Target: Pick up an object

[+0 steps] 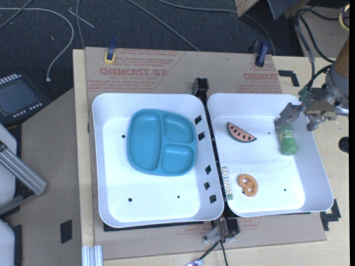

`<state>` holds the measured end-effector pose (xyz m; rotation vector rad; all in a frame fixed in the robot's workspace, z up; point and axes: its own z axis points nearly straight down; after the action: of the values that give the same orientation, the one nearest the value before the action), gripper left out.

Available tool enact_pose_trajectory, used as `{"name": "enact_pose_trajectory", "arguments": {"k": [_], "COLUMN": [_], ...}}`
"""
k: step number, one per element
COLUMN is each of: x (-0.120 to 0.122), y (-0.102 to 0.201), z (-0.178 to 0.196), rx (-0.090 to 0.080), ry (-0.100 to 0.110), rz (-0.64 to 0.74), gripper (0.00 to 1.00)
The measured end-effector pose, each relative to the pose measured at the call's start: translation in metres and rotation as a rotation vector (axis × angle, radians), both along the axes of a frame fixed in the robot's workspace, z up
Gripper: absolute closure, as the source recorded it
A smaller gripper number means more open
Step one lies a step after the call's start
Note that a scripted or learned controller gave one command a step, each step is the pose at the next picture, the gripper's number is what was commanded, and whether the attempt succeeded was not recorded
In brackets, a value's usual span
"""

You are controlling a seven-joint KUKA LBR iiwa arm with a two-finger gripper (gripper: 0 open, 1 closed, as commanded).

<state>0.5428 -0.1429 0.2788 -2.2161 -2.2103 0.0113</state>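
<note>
1. The bench [83, 165] is a tan board with red printed lettering along its far side, held by blue clamps [111, 55] at the far edge.
2. Two shallow white bins sit side by side on it, touching along the middle: the left bin [111, 198] and the right bin [316, 187].
3. A blue divided plate [162, 142] with three compartments lies in the far half of the left bin, right of its centre.
4. The arm [338, 87] reaches in from the right, over the right bin's far right corner.
5. The gripper [300, 117] hangs over that corner with its two fingers spread wide and nothing between them.
6. A green object [288, 143] lies in the right bin just near of the gripper, beside the left finger's tip.
7. A watermelon slice [241, 132] lies in the right bin's far left part.
8. A pretzel [248, 184] lies near of the slice, well apart from it.
</note>
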Motion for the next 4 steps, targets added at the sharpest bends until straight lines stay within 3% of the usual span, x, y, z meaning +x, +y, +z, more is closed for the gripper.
{"name": "enact_pose_trajectory", "arguments": {"k": [1, 4], "x": [0.002, -0.009], "y": [0.000, 0.015], "z": [0.006, -0.175], "rx": [-0.002, 0.000], "ry": [-0.012, -0.005], "rz": [0.003, 0.002], "gripper": [0.00, 0.00]}}
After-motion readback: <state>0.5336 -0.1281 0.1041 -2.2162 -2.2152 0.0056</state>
